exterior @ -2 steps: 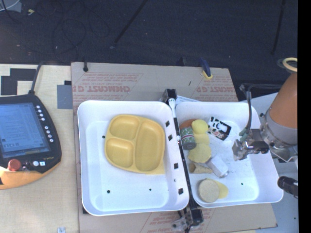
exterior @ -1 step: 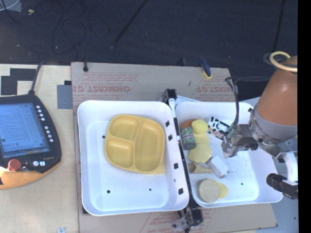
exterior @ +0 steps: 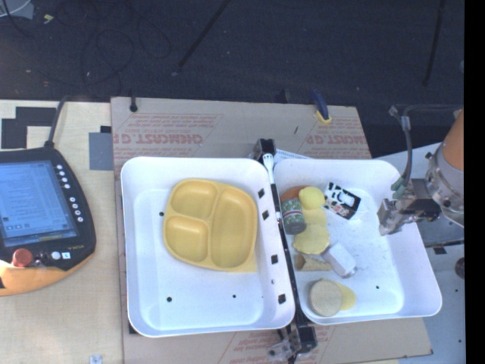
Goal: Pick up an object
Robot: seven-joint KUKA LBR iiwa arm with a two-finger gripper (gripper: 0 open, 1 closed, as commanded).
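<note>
Faintly, cardboard (exterior: pixel 227 131) shows mirrored "CHEMCAST" print.

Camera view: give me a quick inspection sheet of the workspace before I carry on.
Surface: two white bins side by side on cardboard.
Job's things: left bin holds a yellow divided plate; right bin holds a cluster of small items along its left side and a round pale disc near the front.
Clutter: black-and-white card in the right bin.
Grippers: gripper above the right bin's right edge, fingers unclear.
Cables: dark cables on the floor behind.
Surroundings: teach pendant at left.
</note>
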